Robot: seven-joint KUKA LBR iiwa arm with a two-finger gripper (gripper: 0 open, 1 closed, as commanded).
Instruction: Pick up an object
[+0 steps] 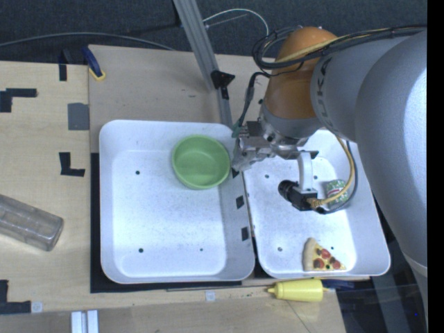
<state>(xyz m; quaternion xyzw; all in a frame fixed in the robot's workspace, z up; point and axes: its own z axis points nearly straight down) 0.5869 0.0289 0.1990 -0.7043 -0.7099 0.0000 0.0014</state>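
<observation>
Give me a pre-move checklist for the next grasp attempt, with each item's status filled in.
1. Target in view: green bowl sits upright in the left bin, near its upper right corner: ok.
2. Gripper position: over the divide between the bins, beside the bowl's right rim: ok.
3. Gripper state: cannot tell.
4. Object held: nothing visible in the gripper: not ok.
5. Other candidate: pizza slice toy lies flat in the right bin, apart from the arm: ok.
6. Yellow bottle lies outside the bins, on the bench: ok.
</observation>
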